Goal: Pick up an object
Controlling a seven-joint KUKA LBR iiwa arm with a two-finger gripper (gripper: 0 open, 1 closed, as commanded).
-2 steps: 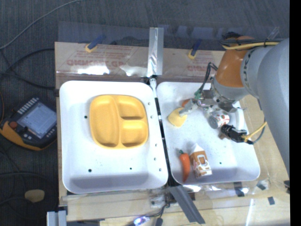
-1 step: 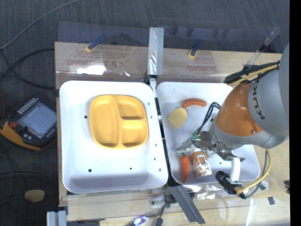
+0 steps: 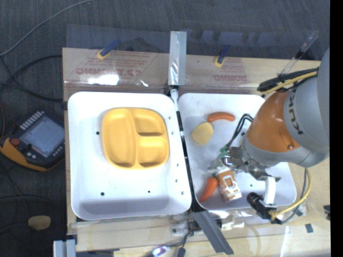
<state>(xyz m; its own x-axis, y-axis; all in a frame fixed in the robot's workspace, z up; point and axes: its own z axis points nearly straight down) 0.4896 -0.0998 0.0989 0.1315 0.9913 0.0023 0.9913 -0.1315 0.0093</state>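
Carton [image 3: 229, 187] lies tilted, long axis near-upright in view

So the floor [image 3: 43, 42] is dark grey carpet with a ribbed texture, a thin pale cable [image 3: 80, 5] snaking across it well up and left of the claw. A brown wooden bench top [image 3: 134, 63] sits on it, with clear plastic sheeting [image 3: 107, 71] held on by yellow-and-blue clips [image 3: 109, 48]. Far left of the claw, a teach pendant [image 3: 33, 139] with an orange rim lies on the carpet, screen lit bluish. Lighting's even, kinda flat.
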